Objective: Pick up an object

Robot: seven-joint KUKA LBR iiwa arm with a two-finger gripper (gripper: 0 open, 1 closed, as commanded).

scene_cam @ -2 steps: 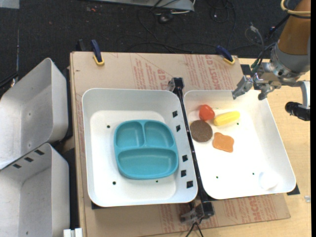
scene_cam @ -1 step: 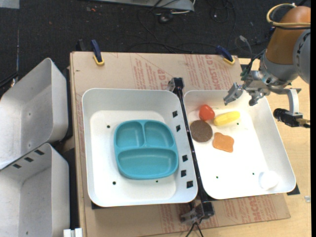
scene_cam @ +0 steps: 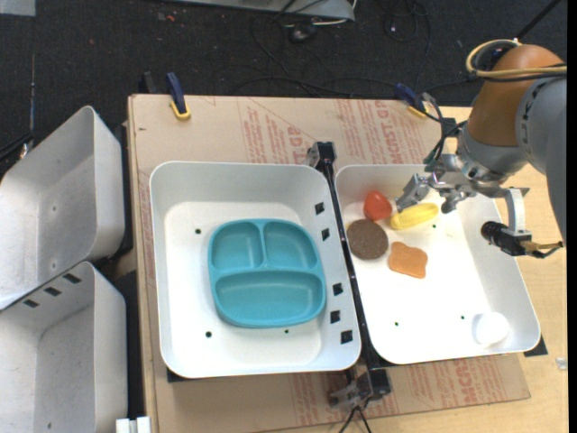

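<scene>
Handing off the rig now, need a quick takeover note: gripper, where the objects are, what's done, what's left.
Gripper: low over the far part of the right bin, right at the yellow object; whether it has a hold on it can't be told from this view.
Right bin: red object, brown round disc, orange piece clustered near the left wall beside the yellow one; small white object in the near right corner.
Left bin: teal divided plate.
Done: arm is at the cluster.
Left: confirm a grasp and lift an object.
</scene>
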